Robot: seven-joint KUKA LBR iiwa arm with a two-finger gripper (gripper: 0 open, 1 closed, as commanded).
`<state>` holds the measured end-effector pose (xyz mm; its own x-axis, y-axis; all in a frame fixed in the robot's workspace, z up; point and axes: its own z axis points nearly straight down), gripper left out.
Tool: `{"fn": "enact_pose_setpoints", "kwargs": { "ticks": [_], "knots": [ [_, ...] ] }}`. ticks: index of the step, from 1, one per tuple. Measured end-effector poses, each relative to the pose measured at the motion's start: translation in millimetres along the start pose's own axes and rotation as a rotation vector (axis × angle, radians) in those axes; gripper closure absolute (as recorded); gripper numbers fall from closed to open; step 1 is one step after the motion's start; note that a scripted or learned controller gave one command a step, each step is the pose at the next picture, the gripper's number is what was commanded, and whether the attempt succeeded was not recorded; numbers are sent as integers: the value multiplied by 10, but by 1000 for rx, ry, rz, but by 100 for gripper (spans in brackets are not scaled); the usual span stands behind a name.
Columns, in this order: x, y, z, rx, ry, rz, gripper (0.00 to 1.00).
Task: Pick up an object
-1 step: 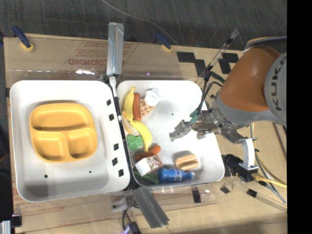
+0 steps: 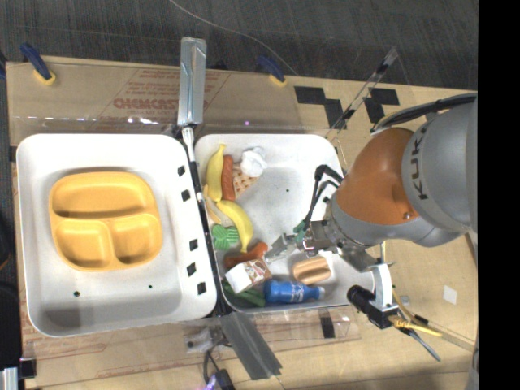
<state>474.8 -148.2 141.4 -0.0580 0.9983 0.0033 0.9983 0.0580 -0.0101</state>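
Observation:
My gripper [image 2: 291, 242] hangs low over the right bin [image 2: 284, 157], near its front half, reaching in from the right. Just below it lies a tan bread-roll-like object [image 2: 311, 270], with a blue bottle [image 2: 291, 292] in front of that. To the left of the gripper are a yellow banana [image 2: 236, 220], a green toy [image 2: 226, 236], a brown sausage [image 2: 245, 257] and a small white box [image 2: 246, 275]. Nothing can be seen held by the gripper.
A second banana [image 2: 214, 171], a reddish piece [image 2: 230, 178] and a white cup [image 2: 253, 162] lie at the right bin's back left. The left bin [image 2: 32, 218] holds a yellow divided tray [image 2: 104, 218]. Bare floor shows in the right bin's back right.

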Motion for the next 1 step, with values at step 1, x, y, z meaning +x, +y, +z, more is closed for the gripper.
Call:
{"fn": "enact_pose_setpoints", "kwargs": {
  "ticks": [1],
  "knots": [
    [440,539,485,-10,-1,320,0]
  ]
}}
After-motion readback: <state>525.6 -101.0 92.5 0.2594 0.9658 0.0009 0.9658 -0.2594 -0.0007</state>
